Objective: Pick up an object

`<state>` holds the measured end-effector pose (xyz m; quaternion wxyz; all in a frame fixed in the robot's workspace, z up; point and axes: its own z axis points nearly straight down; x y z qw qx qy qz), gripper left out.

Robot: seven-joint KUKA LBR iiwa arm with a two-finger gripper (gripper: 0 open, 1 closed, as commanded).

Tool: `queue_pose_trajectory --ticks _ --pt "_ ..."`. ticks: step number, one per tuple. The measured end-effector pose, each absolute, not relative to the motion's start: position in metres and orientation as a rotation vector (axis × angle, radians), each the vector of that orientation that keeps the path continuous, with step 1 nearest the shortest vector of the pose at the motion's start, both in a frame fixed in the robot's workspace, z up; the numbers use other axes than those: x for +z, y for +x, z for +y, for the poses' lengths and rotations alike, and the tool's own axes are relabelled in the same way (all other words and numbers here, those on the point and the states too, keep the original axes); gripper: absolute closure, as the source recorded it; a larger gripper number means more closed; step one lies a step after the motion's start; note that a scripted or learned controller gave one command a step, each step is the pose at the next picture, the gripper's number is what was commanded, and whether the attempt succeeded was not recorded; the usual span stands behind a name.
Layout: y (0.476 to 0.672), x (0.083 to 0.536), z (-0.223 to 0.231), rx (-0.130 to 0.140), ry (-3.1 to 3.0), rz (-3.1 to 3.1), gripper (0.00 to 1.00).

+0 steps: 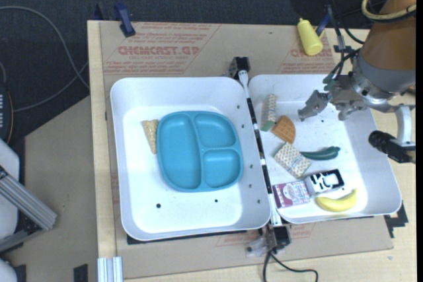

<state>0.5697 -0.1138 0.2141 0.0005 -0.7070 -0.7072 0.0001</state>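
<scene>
My gripper point(328, 107) hangs open over the back of the right bin point(377, 172), with nothing between its fingers. To its left lie a pale green-and-white packet point(270, 110) and an orange-brown piece point(285, 129). Nearer the front are a checkered wafer point(291, 159), a green pepper point(321, 154), a black-and-white item point(326, 180), a banana point(337, 201) and a maroon packet point(292, 194). All of them rest on the bin floor, apart from the gripper.
The left bin point(132, 195) holds a blue divided plate point(198, 150) and a tan cracker point(151, 134) by the plate's left edge. A yellow object point(308, 37) lies on the bench behind the right bin. A black clip point(240, 66) joins the bins at the back.
</scene>
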Motion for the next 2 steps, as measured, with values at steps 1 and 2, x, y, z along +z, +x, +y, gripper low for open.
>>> queue_pose_trajectory --ticks 1,2 --pt "0.587 0.103 -0.094 0.002 -2.219 -2.219 0.00" --pt "0.591 0.084 -0.097 0.002 -2.220 -2.219 0.00"
